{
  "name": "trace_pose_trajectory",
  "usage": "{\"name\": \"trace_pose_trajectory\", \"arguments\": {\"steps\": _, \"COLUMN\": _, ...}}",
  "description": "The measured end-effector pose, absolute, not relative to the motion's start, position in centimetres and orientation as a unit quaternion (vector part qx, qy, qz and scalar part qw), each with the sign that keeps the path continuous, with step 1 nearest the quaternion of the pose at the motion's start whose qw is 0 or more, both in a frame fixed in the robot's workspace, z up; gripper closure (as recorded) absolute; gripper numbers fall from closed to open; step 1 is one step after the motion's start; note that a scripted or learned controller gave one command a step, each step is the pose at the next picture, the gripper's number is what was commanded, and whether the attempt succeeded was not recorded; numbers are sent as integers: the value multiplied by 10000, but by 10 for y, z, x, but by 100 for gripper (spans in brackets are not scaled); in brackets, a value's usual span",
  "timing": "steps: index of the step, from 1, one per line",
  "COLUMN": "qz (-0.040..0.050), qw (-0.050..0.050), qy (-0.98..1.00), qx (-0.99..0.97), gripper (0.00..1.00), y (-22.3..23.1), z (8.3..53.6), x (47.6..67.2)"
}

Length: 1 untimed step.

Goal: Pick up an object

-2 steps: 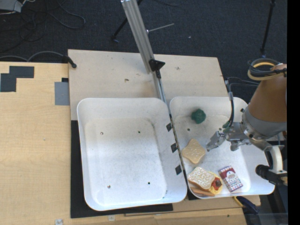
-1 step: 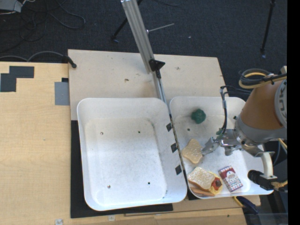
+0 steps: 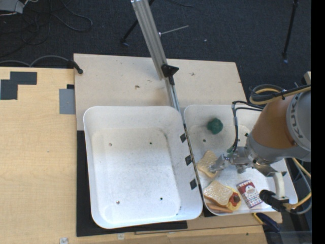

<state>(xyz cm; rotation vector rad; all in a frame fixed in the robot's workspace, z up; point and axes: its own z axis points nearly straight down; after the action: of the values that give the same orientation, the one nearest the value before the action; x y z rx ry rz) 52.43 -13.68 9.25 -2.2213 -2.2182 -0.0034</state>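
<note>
Sandwiches lie in the right bin (image 3: 195,117): one (image 3: 207,162) tilted, a corner toward the end effector (image 3: 221,163), which touches its right edge; another (image 3: 221,194) near the front rim, long axis left-right. Whether the end effector is open or closed cannot be told. A green ball (image 3: 215,125) sits farther back, a red packet (image 3: 249,193) at right, long axis front-to-back.

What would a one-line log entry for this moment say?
gripper: low in right bin | touching: tan sandwich piece | grasp: unconfirmed | green ball: apart

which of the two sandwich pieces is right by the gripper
The upper sandwich piece, by the bin divider: the gripper sits at its right edge. The other sandwich piece lies nearer the front rim, with red filling showing.
</note>
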Motion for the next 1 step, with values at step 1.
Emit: {"name": "trace_pose_trajectory", "arguments": {"steps": 1, "qz": -18, "qw": 0, "qy": -7049, "qx": -7093, "gripper": 100, "y": -139, "z": 105, "x": 525}}
